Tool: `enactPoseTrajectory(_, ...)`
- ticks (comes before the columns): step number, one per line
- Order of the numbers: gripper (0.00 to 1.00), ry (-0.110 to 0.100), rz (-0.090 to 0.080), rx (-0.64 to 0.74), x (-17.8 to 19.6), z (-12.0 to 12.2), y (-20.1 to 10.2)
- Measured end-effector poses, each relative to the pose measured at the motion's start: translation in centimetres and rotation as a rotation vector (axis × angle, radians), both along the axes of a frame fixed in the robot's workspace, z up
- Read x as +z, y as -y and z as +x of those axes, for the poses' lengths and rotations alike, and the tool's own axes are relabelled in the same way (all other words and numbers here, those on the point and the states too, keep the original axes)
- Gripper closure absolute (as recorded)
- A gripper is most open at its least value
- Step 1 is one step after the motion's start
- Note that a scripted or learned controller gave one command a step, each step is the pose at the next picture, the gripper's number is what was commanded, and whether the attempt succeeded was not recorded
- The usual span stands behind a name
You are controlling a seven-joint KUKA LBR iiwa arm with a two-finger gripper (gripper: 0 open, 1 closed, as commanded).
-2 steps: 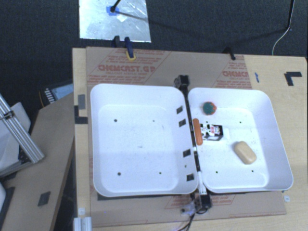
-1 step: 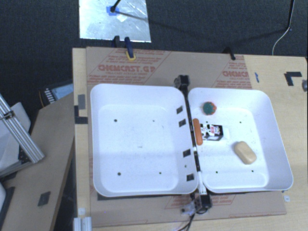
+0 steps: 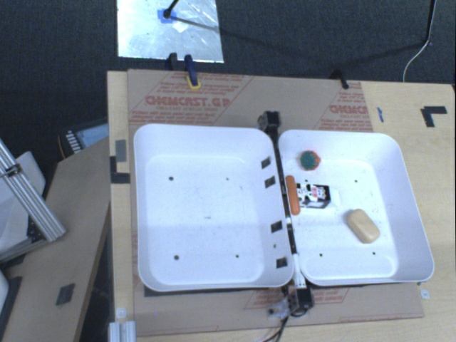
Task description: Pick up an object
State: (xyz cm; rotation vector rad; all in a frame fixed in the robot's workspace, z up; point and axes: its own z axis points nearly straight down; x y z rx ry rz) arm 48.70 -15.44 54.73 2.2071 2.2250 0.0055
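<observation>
Cardboard (image 3: 214,95) on the table (image 3: 399,98) reads "CHEMCAST" twice. The right bin (image 3: 399,262) holds four things: ball (image 3: 309,160), orange stick (image 3: 292,194), printed card (image 3: 314,194), tan block (image 3: 363,226).

Two shallow white bins are sitting side by side on a brown cardboard sheet (image 3: 214,95) printed with red lettering. The left bin (image 3: 153,212) and right bin (image 3: 406,191) are touching along a row of dark clips. At twelve o'clock a shiny foil-like square (image 3: 142,20) is lying on the dark floor. At nine o'clock an aluminium rail (image 3: 28,201) is leaning, possibly part of a frame.
</observation>
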Motion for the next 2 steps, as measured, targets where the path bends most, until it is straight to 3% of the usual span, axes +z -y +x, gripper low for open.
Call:
enactPoseTrajectory(1, 1.0, -0.017, 0.006, 0.0, -12.6, -0.1, -4.8)
enactPoseTrajectory(2, 1.0, -0.006, 0.004, 0.005, -14.0, 0.8, -12.4)
